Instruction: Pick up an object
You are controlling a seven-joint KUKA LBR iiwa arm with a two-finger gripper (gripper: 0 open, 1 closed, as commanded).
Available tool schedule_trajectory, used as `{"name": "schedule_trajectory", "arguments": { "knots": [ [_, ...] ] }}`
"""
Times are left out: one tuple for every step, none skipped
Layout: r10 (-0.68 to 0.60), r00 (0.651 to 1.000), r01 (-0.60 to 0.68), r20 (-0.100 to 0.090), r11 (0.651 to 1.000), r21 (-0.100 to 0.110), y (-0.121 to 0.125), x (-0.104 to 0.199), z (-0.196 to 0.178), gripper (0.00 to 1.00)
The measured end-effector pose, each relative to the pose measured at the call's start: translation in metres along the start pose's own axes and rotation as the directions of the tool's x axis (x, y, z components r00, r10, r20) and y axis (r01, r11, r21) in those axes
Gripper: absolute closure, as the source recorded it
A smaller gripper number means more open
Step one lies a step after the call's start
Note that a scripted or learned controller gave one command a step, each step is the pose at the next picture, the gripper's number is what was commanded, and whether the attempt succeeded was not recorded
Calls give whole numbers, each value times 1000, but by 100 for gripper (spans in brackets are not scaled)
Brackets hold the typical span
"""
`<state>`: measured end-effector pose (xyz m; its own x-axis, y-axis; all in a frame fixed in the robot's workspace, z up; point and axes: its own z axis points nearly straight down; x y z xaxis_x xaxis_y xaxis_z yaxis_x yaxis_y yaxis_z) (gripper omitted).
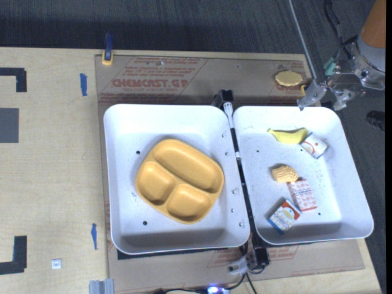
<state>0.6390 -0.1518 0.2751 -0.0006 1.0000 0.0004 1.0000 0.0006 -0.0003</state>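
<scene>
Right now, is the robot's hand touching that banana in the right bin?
Apart. The camera view shows the hand hovering at the right bin's far rim, with bare white bin floor between it and the banana.

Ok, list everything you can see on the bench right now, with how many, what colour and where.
Bins: 2, white, side by side on the bench.
Tray: 1, yellow, three compartments, in the left bin.
Banana: 1, yellow, far end of the right bin.
Carton: 1, white and red, just right of the banana.
Snack: 1, tan and ridged, middle of the right bin.
Packet: 1, white and red, right of and below the snack.
Box: 1, blue, white and orange, near end of the right bin.
Disc: 1, tan, on the cardboard beyond the right bin.
Clamp: 1, blue and yellow, far left corner of the cardboard.
Arm: 1, grey and orange, upper right.
End effector: 1, metallic, over the right bin's far rim.
</scene>
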Motion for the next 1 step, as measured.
{"name": "schedule_trajectory", "arguments": {
  "knots": [
    [1, 1000, -1, 0, 1000, 1, -33, -14, 159, 0]
  ]
}}
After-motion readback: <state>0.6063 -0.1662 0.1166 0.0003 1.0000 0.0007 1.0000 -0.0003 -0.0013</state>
